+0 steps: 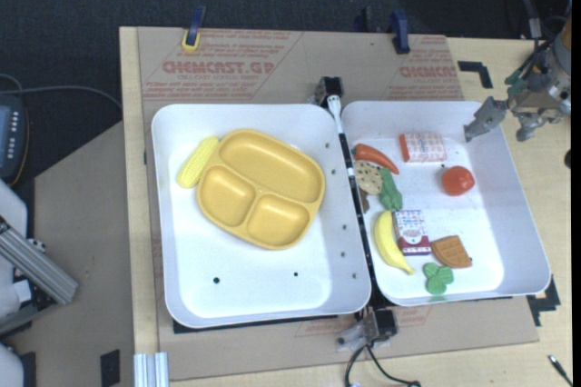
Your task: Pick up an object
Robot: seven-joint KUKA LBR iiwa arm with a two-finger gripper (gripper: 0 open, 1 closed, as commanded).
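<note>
**Gripper above the right bin's far rim, holding nothing**

The gripper [505, 124] hangs over the right bin's [517, 194] upper right rim, fingers spread apart with nothing between them. Glossy toy food lies below: a round red tomato [458, 181] nearest, a wrapped packet [422, 146], a curved banana [390, 242], and a brown ridged piece [451, 251]. The arm is cut off at the frame's right edge. The left bin [182, 267] holds a yellow three-compartment tray [260, 188] and a corn cob [197, 161], with bare white floor toward the near side.
</note>
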